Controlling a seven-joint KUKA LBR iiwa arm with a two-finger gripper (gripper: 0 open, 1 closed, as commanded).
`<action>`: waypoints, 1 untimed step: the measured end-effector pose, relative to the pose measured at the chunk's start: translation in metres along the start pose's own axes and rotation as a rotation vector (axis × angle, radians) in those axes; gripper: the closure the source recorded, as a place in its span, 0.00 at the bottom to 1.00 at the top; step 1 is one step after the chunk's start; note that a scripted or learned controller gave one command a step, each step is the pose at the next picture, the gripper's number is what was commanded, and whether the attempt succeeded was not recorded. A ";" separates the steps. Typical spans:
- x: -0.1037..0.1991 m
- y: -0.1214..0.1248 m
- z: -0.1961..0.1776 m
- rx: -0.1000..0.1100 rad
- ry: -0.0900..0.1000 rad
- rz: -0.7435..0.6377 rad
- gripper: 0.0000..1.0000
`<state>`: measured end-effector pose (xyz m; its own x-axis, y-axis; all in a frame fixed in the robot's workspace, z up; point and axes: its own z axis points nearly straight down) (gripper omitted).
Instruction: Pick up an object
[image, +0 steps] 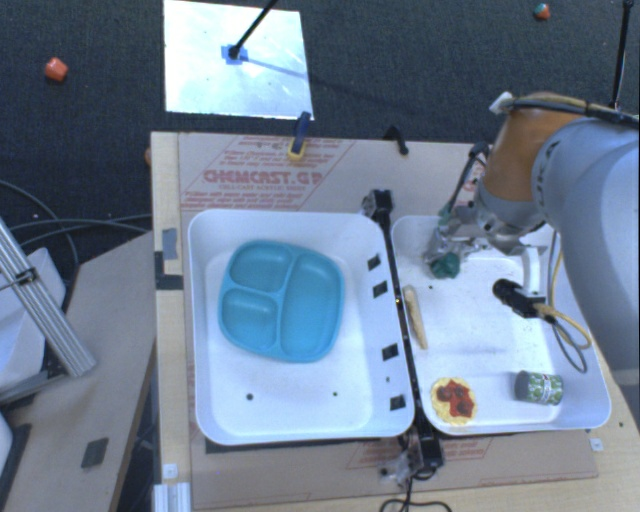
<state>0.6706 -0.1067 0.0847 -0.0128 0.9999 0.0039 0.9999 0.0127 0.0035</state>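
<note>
My gripper (443, 250) is down in the far left part of the right bin (500, 345). A small dark-green object (446, 266) sits right at its tip, touching or nearly touching; whether it is gripped is hidden. Along the bin's left wall lies a tan wooden stick (414, 316). A small round toy pizza (454, 399) rests at the near edge. A green can (538, 387) lies on its side at the near right.
The left bin (290, 400) holds a blue divided plate (282, 300). A black divider with clips (395, 320) runs between the bins. The grey arm with its orange band (530, 150) reaches in over the right bin's far corner.
</note>
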 end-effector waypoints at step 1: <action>0.064 0.001 -0.106 -0.007 -0.003 0.003 1.00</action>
